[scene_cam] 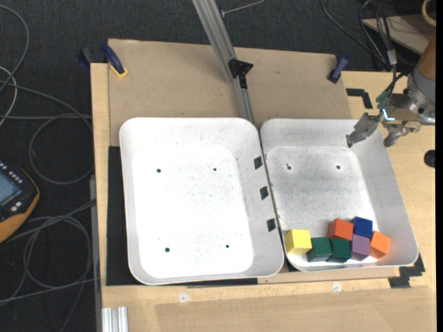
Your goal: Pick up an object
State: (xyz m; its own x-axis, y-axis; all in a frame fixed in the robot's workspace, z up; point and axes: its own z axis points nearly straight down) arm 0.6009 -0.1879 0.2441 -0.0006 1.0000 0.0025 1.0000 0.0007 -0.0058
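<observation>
We log the candidates first: a huddle of small blocks in the near right corner of the right bin (387, 185). From left to right we count a yellow block (299, 240), 2 green blocks (330, 249), an orange block (340, 228), a blue block (363, 225), a purple block (361, 243) and a second orange block (380, 243) at the right end. That gives 7 pieces, most of them touching a neighbour and pressed toward the bin's near wall. The yellow one stands at the left end, with its left side free.

The gripper (377, 130) hangs over the far right rim of the same bin, well apart from the cluster. Its 2 fingers are spread, and we see nothing between them.

Risks, as we judge them: the blocks are packed tight, so fingers coming down in the middle of the group may land on top of pieces rather than beside them, or wedge 2 at once and drop both. The sloped near wall leaves little room for a finger on that side. A glancing touch could also scatter the group. The yellow block looks the safest target.

The left bin (138, 144) holds no blocks; we see only dark specks and 4 small dots on its floor.
</observation>
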